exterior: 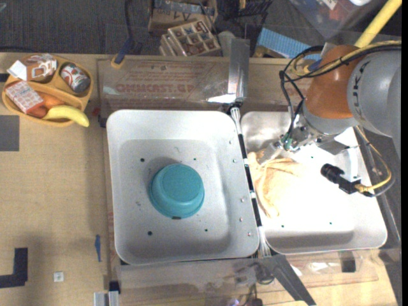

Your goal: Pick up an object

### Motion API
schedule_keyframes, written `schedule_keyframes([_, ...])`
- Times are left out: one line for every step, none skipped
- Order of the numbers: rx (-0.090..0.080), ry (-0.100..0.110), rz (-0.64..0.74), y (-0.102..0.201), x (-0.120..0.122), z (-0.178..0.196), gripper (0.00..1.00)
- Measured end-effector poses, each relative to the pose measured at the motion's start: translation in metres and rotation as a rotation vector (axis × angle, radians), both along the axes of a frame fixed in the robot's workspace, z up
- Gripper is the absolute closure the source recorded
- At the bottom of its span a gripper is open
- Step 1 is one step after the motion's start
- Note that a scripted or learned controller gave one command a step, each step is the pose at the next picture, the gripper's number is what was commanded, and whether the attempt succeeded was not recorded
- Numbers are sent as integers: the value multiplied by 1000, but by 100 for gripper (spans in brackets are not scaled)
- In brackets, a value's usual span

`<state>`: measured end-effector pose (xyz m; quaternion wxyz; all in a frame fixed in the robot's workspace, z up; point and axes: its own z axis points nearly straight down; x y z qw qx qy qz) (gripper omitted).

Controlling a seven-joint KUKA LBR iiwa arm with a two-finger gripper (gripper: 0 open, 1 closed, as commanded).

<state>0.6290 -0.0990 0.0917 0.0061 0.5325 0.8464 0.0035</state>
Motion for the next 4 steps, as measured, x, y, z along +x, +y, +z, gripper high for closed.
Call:
schedule_keyframes([2, -6, -5, -1, 1, 11, 100])
schedule_keyframes([1, -6, -5, -2, 1, 11, 0])
schedule_keyframes([2, -2, -117, -2, -28, 1, 0])
schedule_keyframes([4, -5, -120, -3, -27, 11, 100])
